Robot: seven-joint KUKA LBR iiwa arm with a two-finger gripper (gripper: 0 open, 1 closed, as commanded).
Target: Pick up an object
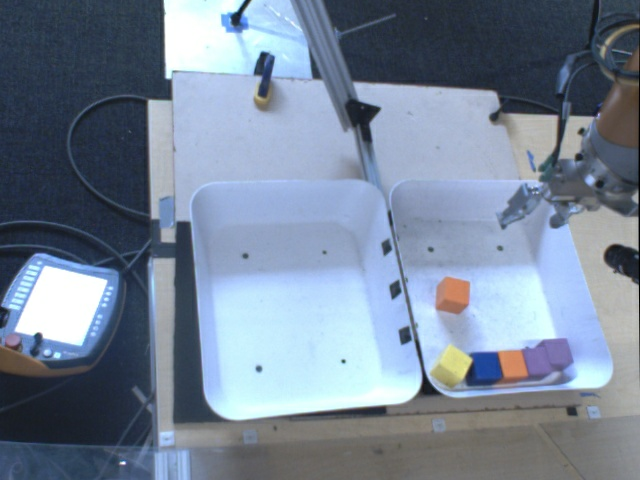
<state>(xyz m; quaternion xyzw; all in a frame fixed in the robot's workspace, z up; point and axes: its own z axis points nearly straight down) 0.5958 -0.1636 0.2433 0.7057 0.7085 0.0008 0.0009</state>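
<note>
- Right now the arm (615, 138) comes in from the right side and hangs over the upper right part of the right bin (570, 268).
- Its claw (522, 208) sits above the bin's far right corner, tilted toward the left, with nothing visible between its fingers.
- Whether those fingers are spread or closed, I cannot tell from here; they are small and blur together.
- Down in the right bin, an orange cube (453, 294) lies alone near the middle of the floor, well apart from the claw and slightly turned.
- Along the near wall of that bin, 4 blocks sit in a row, touching or nearly so: a yellow cube (451, 365) at the left end, then a blue cube (486, 367), a second orange cube (513, 364), and a purple block (550, 355) at the right end.
- The yellow one is turned at an angle to the others and sits closest to the divide between the 2 bins.
- The left bin (215, 268) stands just beside the right one, their rims touching along the middle, with a few dark dots on its floor.
- A slanted metal pole (325, 43) runs from the top of the scene down to the spot where the 2 bins meet.
- On the board behind the bins lies a small clamp (264, 78) with a yellow tip.
- Off to the left, on the dark floor, rests a handheld control pad (58, 310) with a bright screen, and a black cable (95, 158) loops near it.
</note>
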